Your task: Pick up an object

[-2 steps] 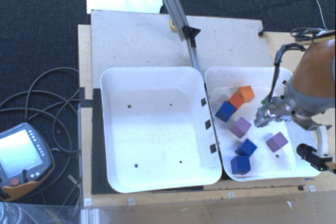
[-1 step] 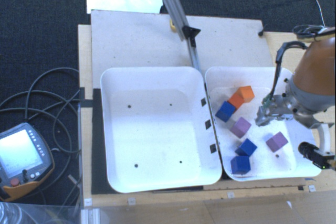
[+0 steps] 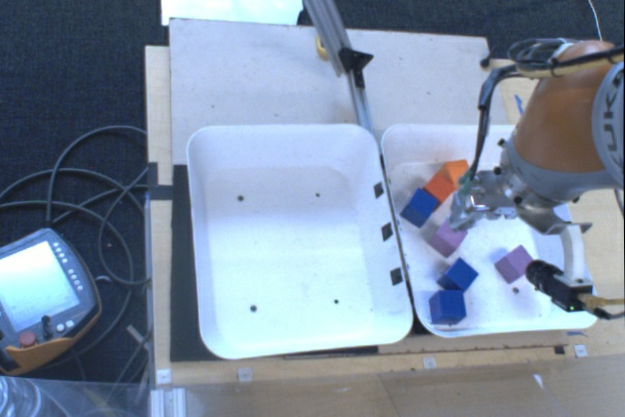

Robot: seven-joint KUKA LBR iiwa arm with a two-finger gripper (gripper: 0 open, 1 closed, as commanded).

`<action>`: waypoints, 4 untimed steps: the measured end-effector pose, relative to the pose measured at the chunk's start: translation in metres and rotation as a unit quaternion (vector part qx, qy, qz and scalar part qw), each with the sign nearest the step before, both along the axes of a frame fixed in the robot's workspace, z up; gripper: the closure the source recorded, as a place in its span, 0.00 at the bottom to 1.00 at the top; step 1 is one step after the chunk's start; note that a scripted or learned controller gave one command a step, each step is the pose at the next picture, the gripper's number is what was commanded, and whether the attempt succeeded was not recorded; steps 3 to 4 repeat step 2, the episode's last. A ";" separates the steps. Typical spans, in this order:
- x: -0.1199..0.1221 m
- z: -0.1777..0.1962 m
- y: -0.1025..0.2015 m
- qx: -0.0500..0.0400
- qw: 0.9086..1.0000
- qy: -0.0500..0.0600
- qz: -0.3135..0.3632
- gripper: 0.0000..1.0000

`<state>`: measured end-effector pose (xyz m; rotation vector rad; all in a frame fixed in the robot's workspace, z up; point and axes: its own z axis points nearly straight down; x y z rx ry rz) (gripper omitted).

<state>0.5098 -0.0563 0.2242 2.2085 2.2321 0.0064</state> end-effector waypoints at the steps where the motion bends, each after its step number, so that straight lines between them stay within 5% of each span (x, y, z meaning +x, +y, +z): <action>1: 0.011 0.008 0.054 0.000 1.000 0.001 0.000 1.00; 2: 0.019 0.011 0.108 0.000 1.000 0.001 0.001 1.00; 4: 0.019 0.011 0.108 0.000 1.000 0.001 0.001 1.00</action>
